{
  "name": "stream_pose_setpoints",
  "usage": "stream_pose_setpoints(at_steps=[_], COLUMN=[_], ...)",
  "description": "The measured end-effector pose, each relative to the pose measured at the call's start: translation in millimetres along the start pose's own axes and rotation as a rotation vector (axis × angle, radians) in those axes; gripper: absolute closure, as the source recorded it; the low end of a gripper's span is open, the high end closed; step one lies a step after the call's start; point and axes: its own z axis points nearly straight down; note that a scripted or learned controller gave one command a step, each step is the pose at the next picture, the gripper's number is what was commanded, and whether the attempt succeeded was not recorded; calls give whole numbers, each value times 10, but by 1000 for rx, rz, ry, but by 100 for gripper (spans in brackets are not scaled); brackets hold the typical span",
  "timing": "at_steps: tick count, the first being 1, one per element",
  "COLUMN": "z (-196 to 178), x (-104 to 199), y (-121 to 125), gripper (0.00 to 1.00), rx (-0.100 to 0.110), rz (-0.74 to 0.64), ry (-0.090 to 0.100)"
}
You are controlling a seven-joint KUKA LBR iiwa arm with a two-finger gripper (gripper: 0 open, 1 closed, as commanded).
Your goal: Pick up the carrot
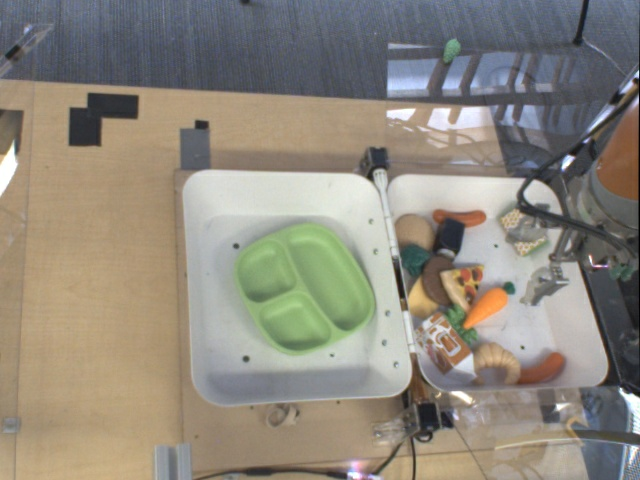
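Carrot point(486, 307) lies in the right bin point(590, 343), roughly mid-bin, orange w/ green top pointing left, tilted so the tip aims up-right. It's touching or just beside a pizza slice point(462, 285) on its upper left and a green leafy toy point(458, 318) at its stem end. End effector point(546, 284) hangs over the same bin, just right of the carrot, apart from it; nothing between the fingers. Whether it's open or closed: can't tell at this angle, metal parts overlap. Arm enters from the right edge, orange band point(618, 158) visible at upper right.

Other stuff in right bin: sausage point(459, 217) near the top, tan potato-like piece point(415, 232) at upper left, dark brown round item point(437, 279) left of the pizza, snack packet point(445, 342) below the carrot, croissant point(497, 363) near the bottom, second sausage point(542, 368) at bottom right, pale cracker-like piece point(522, 230) upper right.

Left bin point(205, 268) holds a green divided plate point(304, 286), three compartments. Both bins sit on a wooden surface point(90, 288).
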Motion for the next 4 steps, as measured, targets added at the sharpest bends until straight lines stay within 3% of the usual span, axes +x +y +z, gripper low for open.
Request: stream_pose_setpoints(at_steps=[1, 2, 3, 4], z=[937, 1152, 1015, 1238], x=[-165, 249, 194, 351], y=[12, 212, 226, -203], gripper=[0, 0, 100, 100], rx=[-5, 18, 22, 3], rz=[-196, -347, -354, -789], ry=[5, -38, -51, -11])
